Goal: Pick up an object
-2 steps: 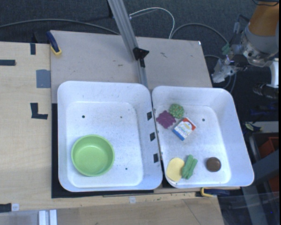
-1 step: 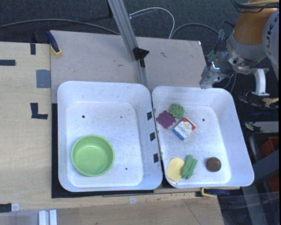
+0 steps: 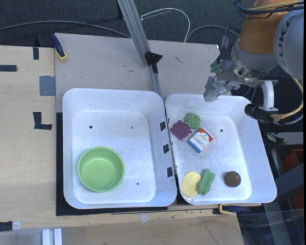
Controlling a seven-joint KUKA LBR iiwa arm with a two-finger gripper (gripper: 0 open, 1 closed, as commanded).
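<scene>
White, speckled plastic is forming both shallow bins; the right bin (image 3: 255, 137) is holding a small boxy blue-and-white carton (image 3: 200, 140), its long axis running diagonally, beside a purple piece (image 3: 180, 130) and a knobbly green one (image 3: 192, 120). Open floor is being left rightward. The gripper (image 3: 212, 93) is being held above the far rim.

We see two bins side by side: left bin (image 3: 112, 98), right bin (image 3: 255, 137). Bowl (image 3: 101, 169) sits in the left bin's near-left corner. In the right bin, toward the far-left: a bumpy round piece (image 3: 192, 120), a flat piece (image 3: 180, 129) just beside it on its left, a small carton (image 3: 200, 140) just in front. Along the near edge, left to right: rounded piece (image 3: 190, 184), touching a long pod (image 3: 206, 181), then a ball (image 3: 232, 178) apart. Gripper (image 3: 212, 92) sits over the right bin's far rim.
</scene>
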